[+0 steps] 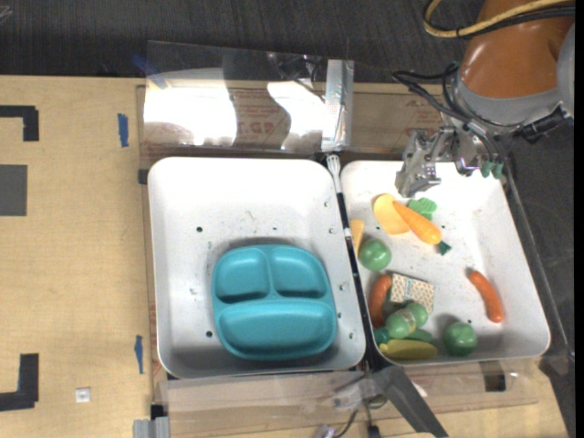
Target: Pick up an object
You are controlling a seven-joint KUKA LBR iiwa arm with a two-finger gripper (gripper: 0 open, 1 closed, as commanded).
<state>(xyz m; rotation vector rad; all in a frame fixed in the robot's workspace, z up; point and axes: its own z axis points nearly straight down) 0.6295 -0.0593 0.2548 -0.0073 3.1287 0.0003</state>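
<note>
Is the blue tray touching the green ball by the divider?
Apart. The camera view shows the blue tray in the left bin, the green ball across the divider.

This looks like a robotics lab rather than a home or kitchen. A plywood-coloured surface [73, 272] carries black tape markers [23, 121] and blue tape tabs [122, 130], with two white bins [173, 190] fixed side by side. A cabled robot arm [511, 53] hangs over plastic toy food [411, 222], and a clear sheet [246, 108] stands behind the bins.

Teal divided tray [272, 301] in left bin [182, 199]
</note>
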